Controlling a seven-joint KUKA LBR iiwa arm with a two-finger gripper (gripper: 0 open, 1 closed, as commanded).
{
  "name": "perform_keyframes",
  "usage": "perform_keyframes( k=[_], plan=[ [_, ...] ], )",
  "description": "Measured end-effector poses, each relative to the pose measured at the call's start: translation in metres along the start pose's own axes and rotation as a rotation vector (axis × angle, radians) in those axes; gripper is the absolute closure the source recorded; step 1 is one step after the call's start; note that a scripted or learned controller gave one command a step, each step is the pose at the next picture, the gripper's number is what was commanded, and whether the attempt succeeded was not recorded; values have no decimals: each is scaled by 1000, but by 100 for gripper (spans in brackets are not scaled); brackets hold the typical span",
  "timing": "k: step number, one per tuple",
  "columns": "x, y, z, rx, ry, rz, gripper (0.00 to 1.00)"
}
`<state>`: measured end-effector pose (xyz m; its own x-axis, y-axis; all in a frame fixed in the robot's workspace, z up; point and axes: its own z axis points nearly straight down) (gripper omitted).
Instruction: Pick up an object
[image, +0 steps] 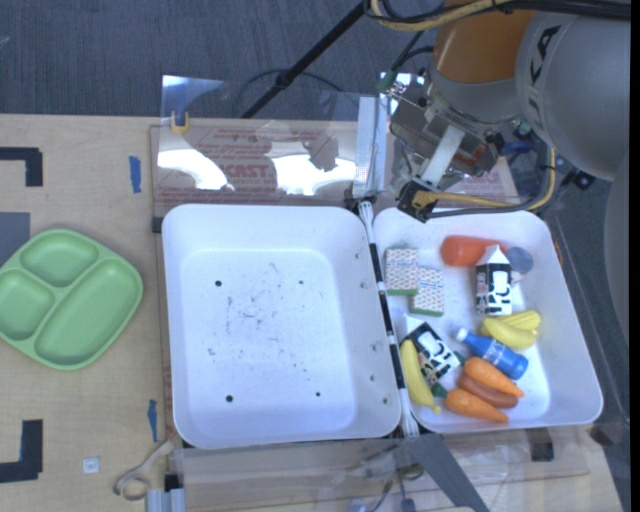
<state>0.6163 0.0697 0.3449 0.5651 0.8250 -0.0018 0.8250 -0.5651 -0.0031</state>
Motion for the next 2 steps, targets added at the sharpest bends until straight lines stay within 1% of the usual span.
perform_keyframes(
  k=[1,2],
  plan=[
    [-1,-23,-11,0,0,-11,100],
    [38,0,67,1,-1,110,100]
  ],
)
